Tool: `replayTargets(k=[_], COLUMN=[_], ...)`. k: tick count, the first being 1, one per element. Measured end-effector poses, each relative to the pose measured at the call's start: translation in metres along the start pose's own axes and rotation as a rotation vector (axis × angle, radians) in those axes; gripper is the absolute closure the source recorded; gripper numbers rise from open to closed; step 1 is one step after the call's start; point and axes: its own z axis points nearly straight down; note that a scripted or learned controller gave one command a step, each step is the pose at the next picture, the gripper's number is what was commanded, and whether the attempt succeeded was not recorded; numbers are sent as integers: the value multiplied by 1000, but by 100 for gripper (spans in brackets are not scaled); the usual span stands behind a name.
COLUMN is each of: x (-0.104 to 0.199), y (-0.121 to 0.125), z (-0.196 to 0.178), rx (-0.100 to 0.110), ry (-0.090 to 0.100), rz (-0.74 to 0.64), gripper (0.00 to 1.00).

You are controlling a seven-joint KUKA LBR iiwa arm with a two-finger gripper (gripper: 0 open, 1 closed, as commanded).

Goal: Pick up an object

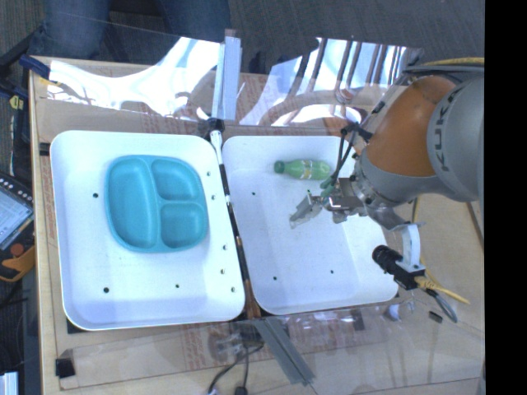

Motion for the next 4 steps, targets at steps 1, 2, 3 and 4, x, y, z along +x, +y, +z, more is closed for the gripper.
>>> replayTargets(k=[1, 2, 3, 4], x=[-27, -28, -32, -28], y=[85, 119, 116, -6], z=[3, -4, -57, -105], rx=[-2, -4, -5, -4], ry=[-2, -2, -2, -3], rz=[110, 62, 71, -81], gripper=[0, 0, 0, 0])
